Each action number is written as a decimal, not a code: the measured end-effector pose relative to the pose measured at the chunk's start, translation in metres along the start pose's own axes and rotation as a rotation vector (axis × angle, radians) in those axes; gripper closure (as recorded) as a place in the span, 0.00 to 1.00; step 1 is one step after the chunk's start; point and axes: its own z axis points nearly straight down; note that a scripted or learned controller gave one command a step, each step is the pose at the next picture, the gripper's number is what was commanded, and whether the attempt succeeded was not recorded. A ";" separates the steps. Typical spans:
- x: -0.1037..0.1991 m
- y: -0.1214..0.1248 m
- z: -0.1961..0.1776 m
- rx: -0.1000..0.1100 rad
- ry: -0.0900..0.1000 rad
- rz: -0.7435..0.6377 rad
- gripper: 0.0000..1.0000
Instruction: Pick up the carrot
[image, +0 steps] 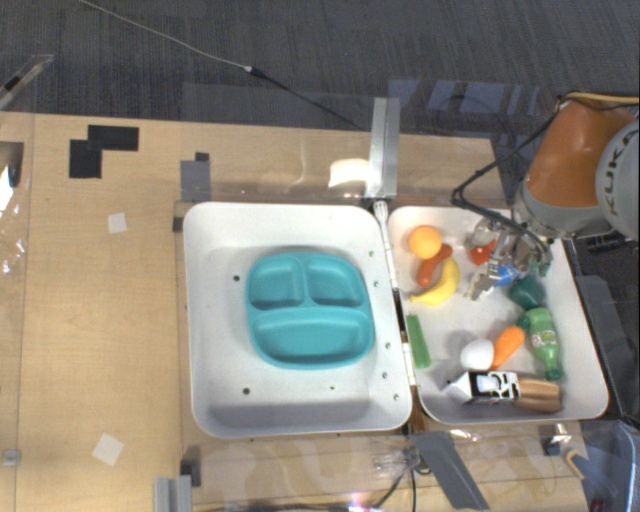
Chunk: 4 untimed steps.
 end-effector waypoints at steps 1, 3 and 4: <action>0.078 -0.006 0.014 0.000 0.002 0.030 0.00; 0.074 -0.004 0.001 0.000 -0.010 0.021 0.00; 0.142 -0.031 0.008 0.001 -0.028 -0.191 0.00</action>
